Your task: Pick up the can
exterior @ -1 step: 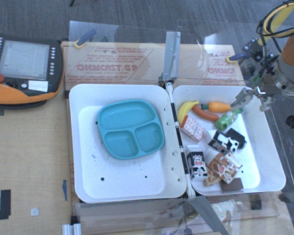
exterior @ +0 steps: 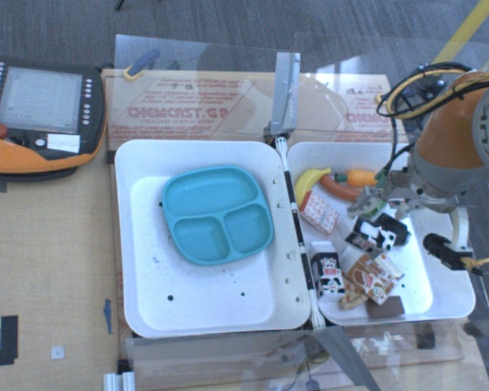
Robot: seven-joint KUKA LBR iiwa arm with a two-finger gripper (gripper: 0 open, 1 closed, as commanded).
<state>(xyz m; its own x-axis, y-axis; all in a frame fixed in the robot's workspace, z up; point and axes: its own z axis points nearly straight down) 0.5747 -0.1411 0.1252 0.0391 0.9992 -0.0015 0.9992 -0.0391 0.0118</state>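
The right bin (exterior: pixel 452 287) holds a heap of small items. A small upright container (exterior: pixel 329 274) with a black top and a white printed label stands near the bin's left wall; it looks like the can. A black-and-white patterned item (exterior: pixel 381 235) lies just right of it. My gripper (exterior: pixel 376 206) hangs over the bin's middle, directly above that patterned item and up and to the right of the can. Nothing is visibly lifted off the bin floor.
A banana (exterior: pixel 308 182), an orange carrot (exterior: pixel 360 177), a reddish sausage (exterior: pixel 339 189), a pink packet (exterior: pixel 319 213) and a brown snack bag (exterior: pixel 372 280) crowd the right bin. The left bin (exterior: pixel 138 243) bears a teal divided plate (exterior: pixel 218 214). A teach pendant (exterior: pixel 41 116) lies far left.
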